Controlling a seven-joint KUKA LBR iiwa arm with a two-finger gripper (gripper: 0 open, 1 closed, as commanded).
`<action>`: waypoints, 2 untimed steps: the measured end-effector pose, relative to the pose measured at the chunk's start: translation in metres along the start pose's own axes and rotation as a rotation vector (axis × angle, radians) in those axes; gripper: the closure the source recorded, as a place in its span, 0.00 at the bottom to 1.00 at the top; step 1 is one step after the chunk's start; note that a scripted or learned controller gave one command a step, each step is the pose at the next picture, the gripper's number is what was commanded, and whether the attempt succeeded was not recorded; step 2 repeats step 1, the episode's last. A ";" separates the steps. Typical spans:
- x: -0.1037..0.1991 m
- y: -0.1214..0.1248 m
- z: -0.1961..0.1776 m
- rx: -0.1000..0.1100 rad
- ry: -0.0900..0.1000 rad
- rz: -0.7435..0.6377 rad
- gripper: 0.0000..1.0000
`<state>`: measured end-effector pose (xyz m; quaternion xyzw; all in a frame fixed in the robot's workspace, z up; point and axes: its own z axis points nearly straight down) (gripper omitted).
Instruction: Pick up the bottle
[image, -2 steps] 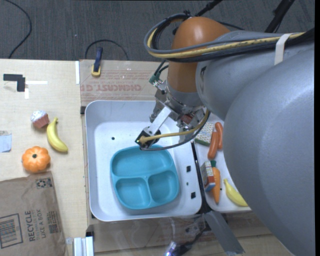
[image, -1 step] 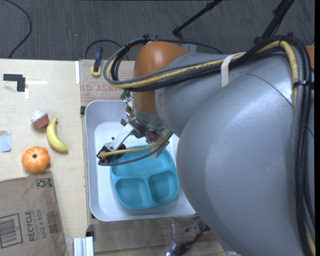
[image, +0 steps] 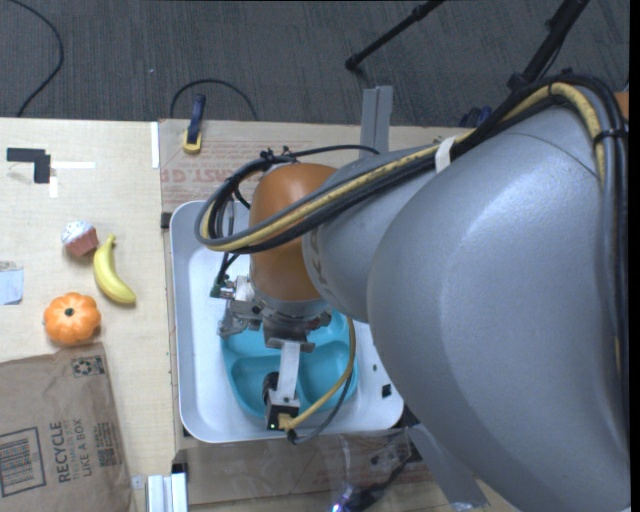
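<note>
Dk carpet floor, lt wood bench

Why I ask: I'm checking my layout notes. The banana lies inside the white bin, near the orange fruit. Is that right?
Not quite. The camera view shows the banana lying on the wooden bench to the left of the white bin, not inside it. It does lie near the orange fruit.

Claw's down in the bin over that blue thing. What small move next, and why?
Probably raise the claw straight up a little. It sits low in the white bin, right above the blue thing, and the arm hides what lies under it, so I cannot tell whether it grips anything. A short lift would likely settle that.
</note>
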<state>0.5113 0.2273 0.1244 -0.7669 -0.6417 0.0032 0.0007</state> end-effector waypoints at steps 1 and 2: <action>-0.002 0.001 -0.008 0.002 -0.003 0.006 1.00; -0.002 0.001 -0.008 0.002 -0.003 0.006 1.00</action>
